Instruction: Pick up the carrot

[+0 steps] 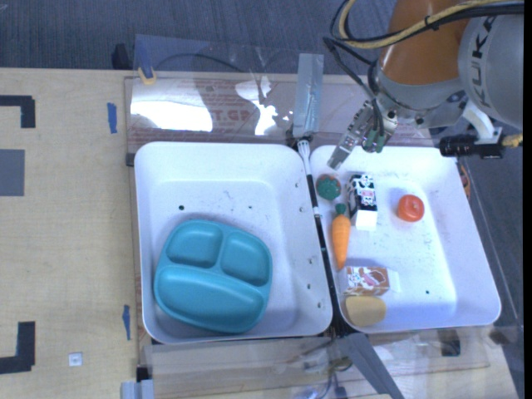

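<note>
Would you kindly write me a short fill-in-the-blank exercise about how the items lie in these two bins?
1. The carrot lies in the ____ bin.
2. The blue divided plate sits in the ____ bin.
3. The carrot's green top points toward the ____.
4. The small round red item lies to the carrot's ____ in this view.

Missing words: right; left; gripper; right

Not much to read here tbh. The big grey robot arm housing point(499, 48) at the upper right of the frame has dark lettering running down it, looks like "KU", cut off at the edge. Printing on the small packages is too blurry.
</note>
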You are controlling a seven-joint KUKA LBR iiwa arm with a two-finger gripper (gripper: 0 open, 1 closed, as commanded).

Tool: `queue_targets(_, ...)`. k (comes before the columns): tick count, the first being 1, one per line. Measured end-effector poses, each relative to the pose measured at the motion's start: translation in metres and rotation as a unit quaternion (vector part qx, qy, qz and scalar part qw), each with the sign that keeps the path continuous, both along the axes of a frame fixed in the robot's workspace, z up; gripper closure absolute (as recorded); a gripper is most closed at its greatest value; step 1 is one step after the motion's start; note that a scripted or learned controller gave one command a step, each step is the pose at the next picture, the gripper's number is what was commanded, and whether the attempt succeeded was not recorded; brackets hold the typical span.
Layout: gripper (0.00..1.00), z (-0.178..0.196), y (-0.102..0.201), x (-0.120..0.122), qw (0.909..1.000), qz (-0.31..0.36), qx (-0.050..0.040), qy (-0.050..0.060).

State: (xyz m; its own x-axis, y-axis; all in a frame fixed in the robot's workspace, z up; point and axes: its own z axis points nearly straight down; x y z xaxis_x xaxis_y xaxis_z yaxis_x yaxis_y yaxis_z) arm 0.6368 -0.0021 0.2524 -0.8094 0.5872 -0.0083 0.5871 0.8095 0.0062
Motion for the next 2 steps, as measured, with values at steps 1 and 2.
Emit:
queue_targets(1, 1.00, -0.069, 0.004, -0.095, 0.9828, -0.184, 0.0009, 0.007)
queue_targets(2, 1.00, 0.007, 0.023, -0.055, 0.9883, -0.152, 0.0017, 0.001)
